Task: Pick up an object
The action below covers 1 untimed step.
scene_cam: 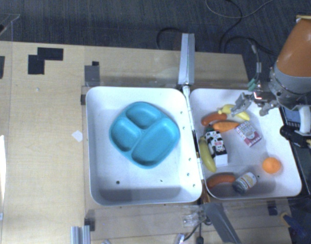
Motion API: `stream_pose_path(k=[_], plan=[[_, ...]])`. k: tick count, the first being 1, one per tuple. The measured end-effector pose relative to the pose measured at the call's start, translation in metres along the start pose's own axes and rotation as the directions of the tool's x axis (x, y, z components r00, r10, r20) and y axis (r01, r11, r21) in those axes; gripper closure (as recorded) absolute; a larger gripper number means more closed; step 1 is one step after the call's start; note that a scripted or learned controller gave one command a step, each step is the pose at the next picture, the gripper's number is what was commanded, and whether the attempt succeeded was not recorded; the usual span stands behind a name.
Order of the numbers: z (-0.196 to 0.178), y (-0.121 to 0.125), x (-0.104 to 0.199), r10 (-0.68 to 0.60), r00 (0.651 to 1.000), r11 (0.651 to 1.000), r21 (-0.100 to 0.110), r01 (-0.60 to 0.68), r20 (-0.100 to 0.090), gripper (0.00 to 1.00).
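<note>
My gripper (253, 104) hangs over the back of the right bin (287, 187), fingers spread and nothing between them. Just left of and below it lie a small yellow piece (227, 108), a red-orange sausage shape (214, 118) and an orange carrot (225, 126). A pink and white packet (248, 133) lies just in front of the gripper. Further forward are a black and white carton (215, 145), a yellow banana (208, 157), an orange ball (271, 165), a small can (245, 182) and a brown sausage (221, 179).
The left bin (99, 182) holds a blue divided plate (144, 133). A metal divider post (186, 60) stands behind the seam between the bins. Cables (231, 14) trail over the dark floor behind the bench. The arm's orange band (298, 44) rises at the right.
</note>
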<state>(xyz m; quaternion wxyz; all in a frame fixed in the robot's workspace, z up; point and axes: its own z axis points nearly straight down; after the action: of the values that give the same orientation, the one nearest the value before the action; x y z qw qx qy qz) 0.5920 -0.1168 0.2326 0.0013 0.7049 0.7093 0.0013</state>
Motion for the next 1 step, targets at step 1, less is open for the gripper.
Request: stream_pose_path(k=[1], plan=[[0.1158, 0.0354, 0.0160, -0.027, 1.000, 1.000, 0.001, 0.027, 0.000, 0.00]])
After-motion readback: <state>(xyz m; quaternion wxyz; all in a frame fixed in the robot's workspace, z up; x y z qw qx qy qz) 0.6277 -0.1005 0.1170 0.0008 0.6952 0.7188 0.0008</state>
